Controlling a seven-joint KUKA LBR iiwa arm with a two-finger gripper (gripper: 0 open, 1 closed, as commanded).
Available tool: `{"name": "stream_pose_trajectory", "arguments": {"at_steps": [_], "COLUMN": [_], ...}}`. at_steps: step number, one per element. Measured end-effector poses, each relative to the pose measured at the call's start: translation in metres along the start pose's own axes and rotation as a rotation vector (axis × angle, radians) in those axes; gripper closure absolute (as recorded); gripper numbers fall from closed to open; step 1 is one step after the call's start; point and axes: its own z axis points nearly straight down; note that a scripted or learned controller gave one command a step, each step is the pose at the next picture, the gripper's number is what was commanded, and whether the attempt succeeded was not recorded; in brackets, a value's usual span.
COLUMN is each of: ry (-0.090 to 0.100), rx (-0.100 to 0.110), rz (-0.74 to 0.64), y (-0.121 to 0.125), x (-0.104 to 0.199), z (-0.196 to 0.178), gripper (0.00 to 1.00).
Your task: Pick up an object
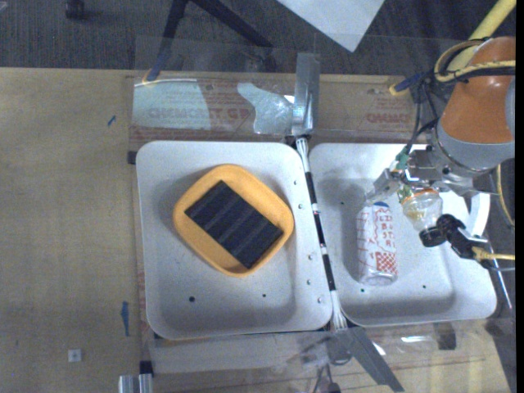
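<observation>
White-and-red printed can (378,242) lies on its side in right bin (471,301), w/ claw (403,185) just above its top end; can't tell if claw's clenched. Left bin (164,301) holds orange-rimmed dark solar panel (232,219). Both on table (57,219).

Arm (479,97) reaching in from right, claw (407,188) lowered.

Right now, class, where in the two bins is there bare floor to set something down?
Left bin: its near strip and left edge, around the orange tray. Right bin: the strip left of the can. Crowded beside the pincer.
</observation>
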Motion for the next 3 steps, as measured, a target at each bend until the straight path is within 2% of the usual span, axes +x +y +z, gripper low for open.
{"name": "stream_pose_trajectory", "arguments": {"at_steps": [1, 2, 3], "ry": [-0.003, -0.009, -0.009], "rx": [-0.011, -0.031, -0.025], "rz": [-0.11, -0.311, -0.221], "y": [0.001, -0.034, 0.016], "x": [-0.003, 0.001, -0.014], "z": [0.1, 0.102, 0.103], "gripper": [0.0, 0.0, 0.0]}}
